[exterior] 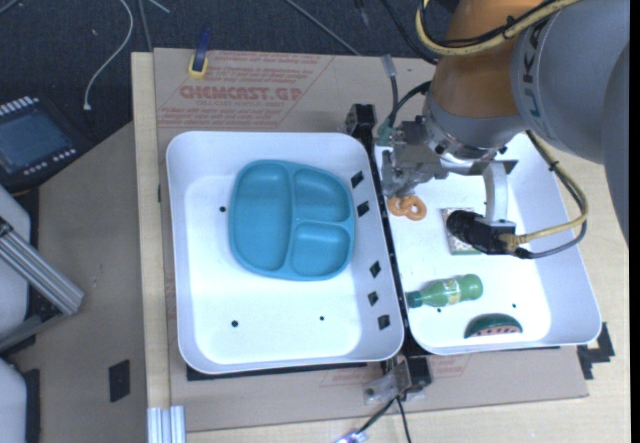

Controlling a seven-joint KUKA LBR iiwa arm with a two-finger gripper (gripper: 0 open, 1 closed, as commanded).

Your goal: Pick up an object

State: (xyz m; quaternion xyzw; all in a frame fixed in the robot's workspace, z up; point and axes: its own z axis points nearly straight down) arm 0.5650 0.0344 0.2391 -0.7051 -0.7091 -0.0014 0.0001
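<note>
In the right bin [560,231], a small orange pretzel-shaped ring [407,207] lies near the left wall. My gripper [403,174] hangs just above it at the ring's far edge, and part of the ring is hidden beneath it. A green bottle [446,291] lies on its side toward the front of the same bin. A watermelon-slice toy [493,328] rests at the front rim. A small flat speckled piece [462,244] sits mid-bin, partly under a black fitting on the arm's cable.
The left bin [200,271] holds a blue divided plate [292,219]. The grey arm with its orange band [490,26] covers the back of the right bin. A yellow cable [550,231] loops across that bin. Black clips line the wall between the bins.
</note>
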